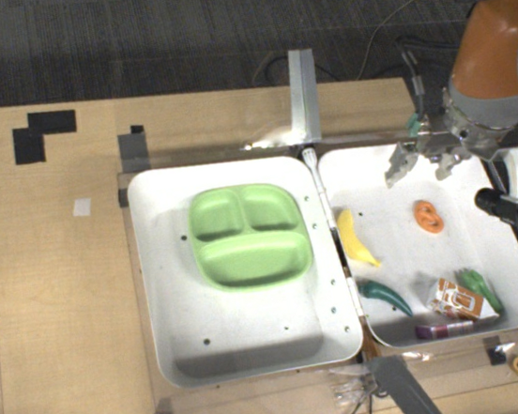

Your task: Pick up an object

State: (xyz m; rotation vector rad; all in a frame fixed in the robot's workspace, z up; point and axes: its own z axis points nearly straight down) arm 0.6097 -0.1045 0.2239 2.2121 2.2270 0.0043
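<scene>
The gripper (421, 165) hung over the far part of the right bin (507, 258), its two fingers spread apart with nothing between them; the nearest thing to it was the orange pretzel-shaped toy (429, 216), which lay on the bin floor just below the fingertips in the picture, a little nearer the camera, apart from them and untouched; its long axis ran roughly toward the camera, so I judged a short drop and a small shift that way would bring the fingers over it; the banana (354, 241) lay farther off, to the left of the gripper against the dividing wall, its length running along that wall; the green curved piece (386, 295), the small printed box (456, 299), the green pod (479, 290) and the purple marker (443, 327) lay well apart from the gripper at the near end; counted, that made six loose things in the right bin, one of each; the left bin (170, 289) held one green divided plate (247, 233); there was one arm, so it alone could reach.
</scene>
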